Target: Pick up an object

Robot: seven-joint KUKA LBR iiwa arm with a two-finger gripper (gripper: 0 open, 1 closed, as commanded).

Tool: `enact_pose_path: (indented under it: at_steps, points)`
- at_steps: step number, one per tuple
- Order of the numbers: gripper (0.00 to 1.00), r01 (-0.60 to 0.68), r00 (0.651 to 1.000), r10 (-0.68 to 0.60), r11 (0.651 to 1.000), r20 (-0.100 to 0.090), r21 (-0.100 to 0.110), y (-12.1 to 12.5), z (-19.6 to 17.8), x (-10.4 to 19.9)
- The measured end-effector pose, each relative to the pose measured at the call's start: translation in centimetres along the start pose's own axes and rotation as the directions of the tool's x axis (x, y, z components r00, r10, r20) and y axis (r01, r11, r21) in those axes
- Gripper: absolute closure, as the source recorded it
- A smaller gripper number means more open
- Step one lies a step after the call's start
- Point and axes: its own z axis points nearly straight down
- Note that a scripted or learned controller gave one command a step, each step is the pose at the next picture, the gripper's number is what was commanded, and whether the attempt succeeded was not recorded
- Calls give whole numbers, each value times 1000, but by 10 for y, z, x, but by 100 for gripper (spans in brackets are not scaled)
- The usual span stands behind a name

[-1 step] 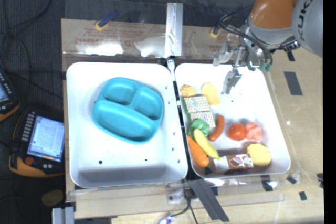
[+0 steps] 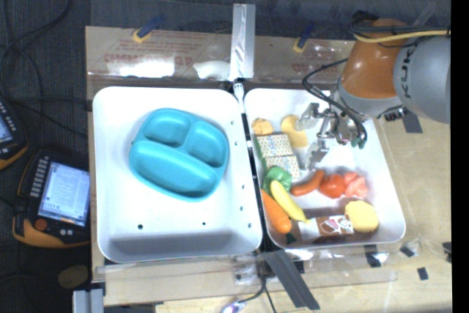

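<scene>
The approach step is judged to be in hand: the gripper (image 2: 320,134) is poised over the far part of the right bin (image 2: 387,179), fingers parted, apparently nothing held between them. A descent onto one item is called for next. Just below lies a sausage (image 2: 308,182), reddish-orange, slim, beside a tomato (image 2: 332,186).

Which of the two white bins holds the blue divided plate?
The left bin holds the blue divided plate; the right bin holds a heap of toy food.
</scene>
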Motion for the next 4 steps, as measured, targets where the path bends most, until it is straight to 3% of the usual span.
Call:
enact_pose_path:
  at_steps: [1,2,3,4]
  points:
    - [100,1,1000,-1,1000,8,5,0,-11,-3]
    - [100,303,953,-303,953,-11,-6,-53,-142,-36]
    - [100,299,954,-299,954,-11,-6,-71,-181,-1]
    - [100,455,890,-455,890,-9,-8,-71,-218,5]
